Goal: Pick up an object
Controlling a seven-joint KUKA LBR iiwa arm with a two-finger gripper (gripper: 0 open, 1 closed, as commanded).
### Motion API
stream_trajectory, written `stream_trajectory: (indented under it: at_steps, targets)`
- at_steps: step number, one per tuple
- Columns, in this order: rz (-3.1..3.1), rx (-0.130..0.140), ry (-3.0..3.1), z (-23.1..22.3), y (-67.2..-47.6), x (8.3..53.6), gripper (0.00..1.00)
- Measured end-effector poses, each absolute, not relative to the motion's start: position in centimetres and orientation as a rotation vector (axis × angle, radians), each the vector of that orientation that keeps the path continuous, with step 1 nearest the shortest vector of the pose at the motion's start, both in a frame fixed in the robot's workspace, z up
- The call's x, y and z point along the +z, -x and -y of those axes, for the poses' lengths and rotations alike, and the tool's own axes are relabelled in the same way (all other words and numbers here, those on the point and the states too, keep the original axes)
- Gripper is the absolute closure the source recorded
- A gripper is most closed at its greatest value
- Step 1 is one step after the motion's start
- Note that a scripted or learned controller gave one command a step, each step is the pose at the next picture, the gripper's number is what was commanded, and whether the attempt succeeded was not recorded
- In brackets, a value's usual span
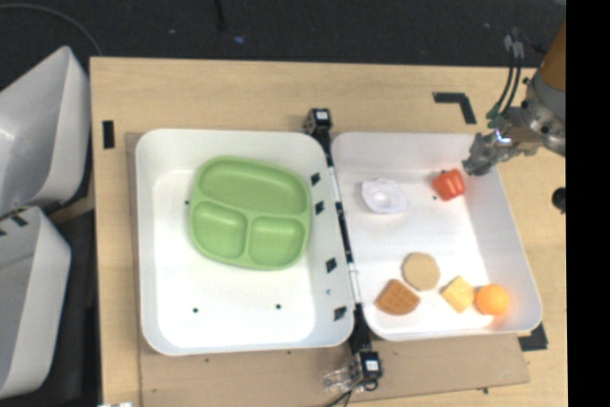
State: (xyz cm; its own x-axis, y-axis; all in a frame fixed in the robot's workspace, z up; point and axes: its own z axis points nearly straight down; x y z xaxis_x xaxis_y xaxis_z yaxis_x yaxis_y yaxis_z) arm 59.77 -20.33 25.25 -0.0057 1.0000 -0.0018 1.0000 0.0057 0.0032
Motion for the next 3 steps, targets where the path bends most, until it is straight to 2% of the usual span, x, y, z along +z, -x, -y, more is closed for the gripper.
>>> stream_trajectory:
  at_steps: [1, 2, 3]
  targets:
    - [-2.228, 0.004, -2.211, 15.0, -61.0, 26.1, 1.00]
    - [-2.230, 0.002, -2.213, 9.0, -61.9, 25.1, 1.00]
    - [-2.227, -0.001, -2.216, 4.8, -62.6, 24.3, 1.00]
